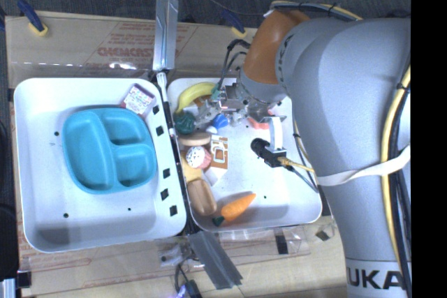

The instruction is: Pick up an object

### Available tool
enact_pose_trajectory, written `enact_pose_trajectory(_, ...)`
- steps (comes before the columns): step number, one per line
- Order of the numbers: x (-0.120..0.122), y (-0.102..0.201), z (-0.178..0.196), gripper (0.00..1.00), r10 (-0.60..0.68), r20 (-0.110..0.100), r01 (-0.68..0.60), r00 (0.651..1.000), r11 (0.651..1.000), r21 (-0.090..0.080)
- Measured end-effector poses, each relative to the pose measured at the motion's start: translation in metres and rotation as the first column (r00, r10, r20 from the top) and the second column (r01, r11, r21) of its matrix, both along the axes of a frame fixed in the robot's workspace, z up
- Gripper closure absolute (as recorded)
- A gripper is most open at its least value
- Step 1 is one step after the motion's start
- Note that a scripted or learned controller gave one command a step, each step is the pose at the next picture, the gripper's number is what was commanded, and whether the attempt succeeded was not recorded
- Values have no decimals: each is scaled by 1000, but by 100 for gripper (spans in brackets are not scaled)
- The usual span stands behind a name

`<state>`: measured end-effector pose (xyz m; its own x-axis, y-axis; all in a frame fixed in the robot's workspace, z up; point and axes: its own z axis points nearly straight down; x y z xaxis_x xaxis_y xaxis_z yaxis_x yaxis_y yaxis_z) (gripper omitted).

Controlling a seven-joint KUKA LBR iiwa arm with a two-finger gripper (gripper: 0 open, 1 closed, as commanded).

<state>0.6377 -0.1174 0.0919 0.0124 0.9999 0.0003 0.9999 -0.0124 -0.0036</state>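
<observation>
Gripper (225, 107) is low in the right bin (302, 200), just beside the banana (194, 93). Finger state: cannot tell. Step appears to be the reach. Next move calls for closing on one item, then lifting clear.

On my own grey arm (363, 150), low toward the base, I can read the white letters "UKA", the visible part of a longer word cut off at the edge. The cardboard sheet (126, 38) behind the left bin (35, 171) carries reddish print, too faint to read. The small packet (138, 100) just above the blue tray in that bin has a label too small to read.
</observation>
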Motion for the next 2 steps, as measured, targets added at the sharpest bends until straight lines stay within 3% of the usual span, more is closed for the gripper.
enact_pose_trajectory(1, 0, 1, 10, 100, 8, -3, -8, 1000, 1000, 0)
enact_pose_trajectory(2, -8, 50, 104, 100, 26, 9, -26, 1000, 1000, 0)
